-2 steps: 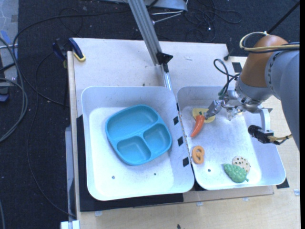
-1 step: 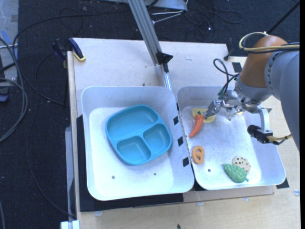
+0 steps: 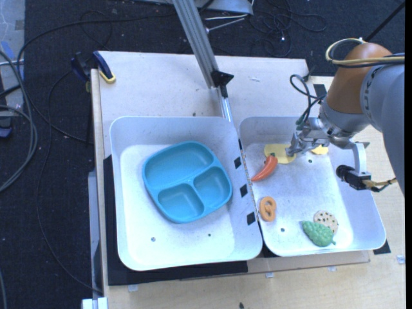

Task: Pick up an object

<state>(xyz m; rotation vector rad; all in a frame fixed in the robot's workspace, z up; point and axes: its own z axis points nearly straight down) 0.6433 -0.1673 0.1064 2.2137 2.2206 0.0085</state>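
Gripper [image 3: 297, 144] low in rt bin [image 3: 360, 237], over yellow piece [image 3: 278, 152]; finger state unclear.

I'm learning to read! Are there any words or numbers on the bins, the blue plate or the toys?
None: there are no words or numbers to read.
The blue plate is plain.
The cookie has dark spots, not letters.
The black tabs between the two white bins are blank.
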